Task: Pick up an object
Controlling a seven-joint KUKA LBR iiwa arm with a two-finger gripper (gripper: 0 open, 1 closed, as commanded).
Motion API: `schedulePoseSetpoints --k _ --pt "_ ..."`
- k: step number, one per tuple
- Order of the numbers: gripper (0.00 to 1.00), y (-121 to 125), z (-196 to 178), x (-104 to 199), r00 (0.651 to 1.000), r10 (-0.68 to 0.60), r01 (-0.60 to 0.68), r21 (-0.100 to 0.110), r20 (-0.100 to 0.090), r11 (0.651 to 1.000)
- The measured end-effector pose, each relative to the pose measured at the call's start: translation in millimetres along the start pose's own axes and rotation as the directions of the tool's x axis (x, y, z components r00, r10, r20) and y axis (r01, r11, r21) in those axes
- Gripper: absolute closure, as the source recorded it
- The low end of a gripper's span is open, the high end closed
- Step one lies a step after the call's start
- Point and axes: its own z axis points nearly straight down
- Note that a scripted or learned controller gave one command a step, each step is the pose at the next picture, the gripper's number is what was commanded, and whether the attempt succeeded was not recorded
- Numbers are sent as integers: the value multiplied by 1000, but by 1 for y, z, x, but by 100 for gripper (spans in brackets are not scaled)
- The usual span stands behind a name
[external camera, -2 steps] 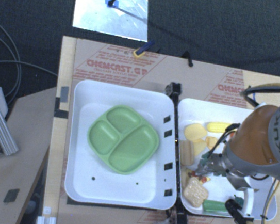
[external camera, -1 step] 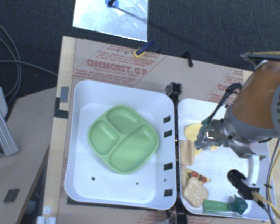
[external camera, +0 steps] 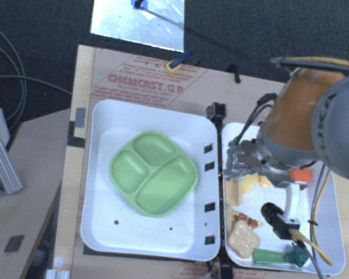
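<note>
Hand (external camera: 241,160) low in right bin (external camera: 335,239), grip state unclear; cardboard (external camera: 147,79) reads "CHEMCAST GP".

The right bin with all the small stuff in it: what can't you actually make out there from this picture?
- End effector: the arm's wrist covers it in the camera view, so its state and any load are hidden.
- Right bin: its upper part lies under the arm.
- Yellowish pieces: partly covered, too blurred to identify.
- Specks beside the cracker: too small.

Even overhead light, soft focus, glare on foil sheet (external camera: 141,7).
</note>
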Motion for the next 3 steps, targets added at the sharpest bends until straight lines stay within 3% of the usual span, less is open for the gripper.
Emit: schedulePoseSetpoints --k 1,2,3 --pt "100 -53 -21 34 1000 1 -1 3 -1 1000" --pt "100 -52 18 41 1000 7 -7 4 2 1000" --pt "100 -51 33 60 1000 4 -4 4 1 1000"
